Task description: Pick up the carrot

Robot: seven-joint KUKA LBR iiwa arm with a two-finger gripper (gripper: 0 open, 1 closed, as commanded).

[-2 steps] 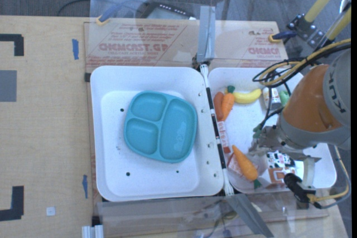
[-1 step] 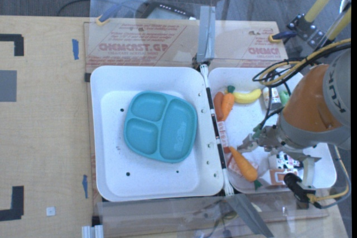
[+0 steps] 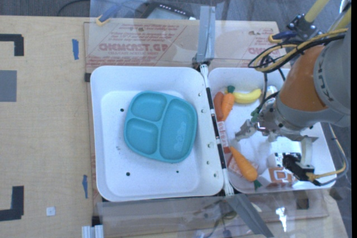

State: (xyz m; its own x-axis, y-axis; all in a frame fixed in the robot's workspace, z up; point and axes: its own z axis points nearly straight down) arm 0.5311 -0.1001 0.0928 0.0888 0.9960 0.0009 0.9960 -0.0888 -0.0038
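Pincer (image 3: 252,126) hangs over right bin (image 3: 323,136), fingers spread, gripping nothing. One carrot (image 3: 244,164) lies just below it at 6 o'clock; another carrot (image 3: 226,104) at 11, beside banana (image 3: 247,96). Teal plate (image 3: 160,126) in left bin (image 3: 106,120).

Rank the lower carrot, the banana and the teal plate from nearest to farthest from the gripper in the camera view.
From the gripper:
1. Lower carrot, right bin, just below-left.
2. Banana, right bin, top; only a little farther.
3. Teal plate, left bin, clearly farthest.
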